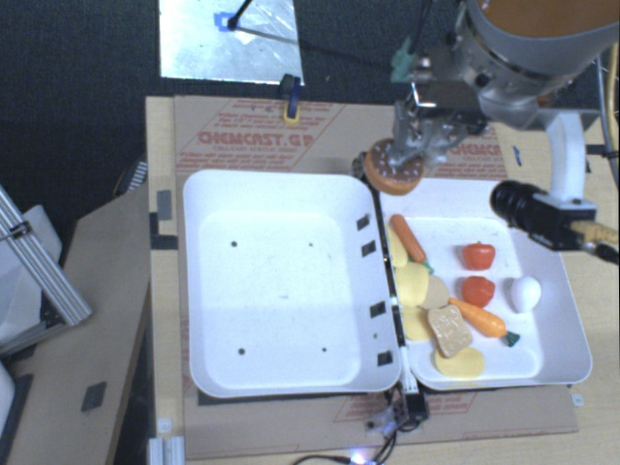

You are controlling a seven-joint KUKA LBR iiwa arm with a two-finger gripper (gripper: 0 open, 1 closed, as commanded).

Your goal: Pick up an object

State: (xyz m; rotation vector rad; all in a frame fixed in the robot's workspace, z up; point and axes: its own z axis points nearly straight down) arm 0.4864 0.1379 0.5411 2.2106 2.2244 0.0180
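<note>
Dark carpet surrounds a worktop (116,260) covered by a brown cardboard sheet (252,134) printed in red with the word "CHEMCAST" and further letters that look like "GP", though they are hard to read. More red print runs along the sheet's near edge, too small to make out. A shiny foil square (194,27) lies on the carpet behind, and a yellow and blue clamp (291,100) grips the cardboard's far edge.

Two shallow white bins sit side by side on the cardboard. Nothing lies in the left bin (281,279). The right bin (557,337) holds toy food: two carrots (409,238), two red tomatoes (478,256), a white egg (525,294), a slice of brown bread (450,329), and several pale yellow slices (413,281) that may be potato or lemon.

The grey arm with its orange band (542,8) reaches in from the right. Its pincer (415,153) hangs over the far left corner of the right bin, clenched on a round donut (392,168) with brown icing. The donut is lifted above the bin's rim, near the divide between the two bins.
</note>
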